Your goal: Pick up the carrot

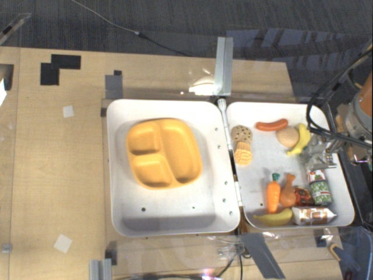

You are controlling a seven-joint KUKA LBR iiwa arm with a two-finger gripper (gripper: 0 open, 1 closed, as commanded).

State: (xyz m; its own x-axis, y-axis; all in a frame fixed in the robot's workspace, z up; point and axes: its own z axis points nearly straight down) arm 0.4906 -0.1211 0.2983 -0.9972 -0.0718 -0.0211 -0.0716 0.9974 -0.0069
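The carrot (273,196) is orange with a small green top. It lies in the lower middle of the right bin (263,165), pointing toward the front edge. A brown drumstick (287,193) touches its right side and a yellow banana (274,217) lies just below its tip. My gripper (317,154) hangs over the bin's right part, up and to the right of the carrot and apart from it, close to a second banana (302,140). Nothing is seen held in it.
The right bin also holds a sausage (271,125), a cookie (241,134), corn (242,153), a tan potato (287,136), a small bottle (319,189) and a carton (313,216). A yellow divided plate (164,152) sits in the left bin (122,214).
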